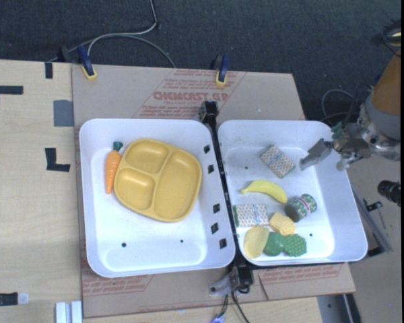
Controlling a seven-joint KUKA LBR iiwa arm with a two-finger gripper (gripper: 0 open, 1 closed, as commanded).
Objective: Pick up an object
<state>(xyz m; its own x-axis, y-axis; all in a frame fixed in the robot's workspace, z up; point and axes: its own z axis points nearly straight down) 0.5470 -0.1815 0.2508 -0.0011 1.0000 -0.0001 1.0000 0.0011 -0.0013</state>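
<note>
**Objects lie in the right bin, gripper at its far right edge**

Objects for picking are all in the right bin (326, 180). A small patterned packet (277, 161) lies near the upper middle of this bin, tilted. Below it is a banana (265, 190), and to the right of the banana a small can (301, 206) lies on its side. A second patterned packet (252, 214) is just left of a yellow piece (282, 223). At the lower edge, a pale yellow item (255, 241) touches a green toy (286, 245), which looks like two green pieces together; I cannot tell exactly what they are.

The gripper (337, 150) is at the upper right side of the right bin, above its rim. One grey finger (316, 154) points toward the left, into the bin, near the upper packet but apart from it. Nothing is between the fingers. How wide they stand apart I cannot tell, because the second finger is not clear from this angle.

The left bin (94, 200) holds a yellow divided plate (158, 179) with three compartments. A carrot (111, 168) lies just beside the plate, on its left side, close to the bin wall.

Both bins sit on a cardboard sheet (182, 93), fixed with two clamps (221, 78) at its far edge.
</note>
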